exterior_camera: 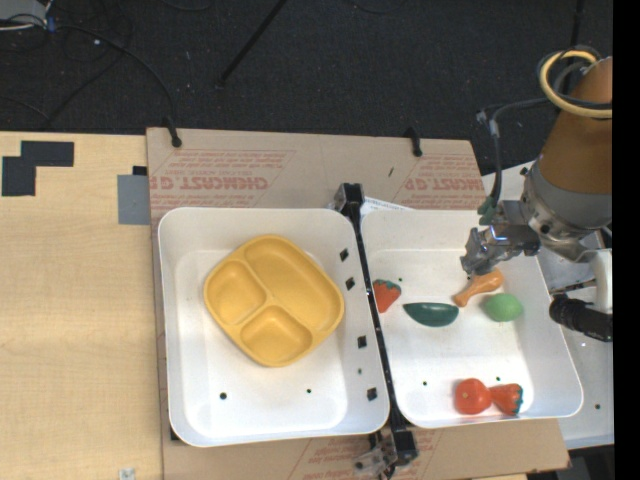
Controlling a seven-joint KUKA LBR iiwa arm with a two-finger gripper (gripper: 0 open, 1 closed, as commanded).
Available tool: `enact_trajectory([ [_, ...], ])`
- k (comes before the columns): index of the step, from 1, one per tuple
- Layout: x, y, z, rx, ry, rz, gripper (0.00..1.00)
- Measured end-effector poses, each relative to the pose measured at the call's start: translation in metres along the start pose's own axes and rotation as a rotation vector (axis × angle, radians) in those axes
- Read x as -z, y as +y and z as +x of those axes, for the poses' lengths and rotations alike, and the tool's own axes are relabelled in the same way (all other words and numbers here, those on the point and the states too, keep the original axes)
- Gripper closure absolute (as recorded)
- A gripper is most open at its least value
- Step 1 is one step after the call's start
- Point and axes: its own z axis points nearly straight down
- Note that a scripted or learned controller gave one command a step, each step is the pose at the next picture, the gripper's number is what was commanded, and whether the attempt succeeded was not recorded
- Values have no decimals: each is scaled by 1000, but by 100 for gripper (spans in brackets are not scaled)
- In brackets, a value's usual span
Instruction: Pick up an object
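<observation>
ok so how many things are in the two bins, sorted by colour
yellow: 1, the divided plate in the left bin
red: 3, a small piece by the divider, a round tomato-like piece, a piece touching it
dark green: 1, a scoop-shaped piece
light green: 1, a round piece
orange: 1, a stick-shaped piece near the gripper
total: 7

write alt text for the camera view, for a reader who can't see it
A robot arm's pincer hovers over the right white bin, which holds small toy foods. The left white bin holds a yellow divided tray.
</observation>
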Motion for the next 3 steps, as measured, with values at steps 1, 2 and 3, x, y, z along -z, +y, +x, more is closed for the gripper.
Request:
enact_trajectory([
  [1,0,-3,51,4,2,7,100],
  [2,-16,-3,109,4,2,8,100],
  [3,-18,-8,156,4,1,7,100],
])
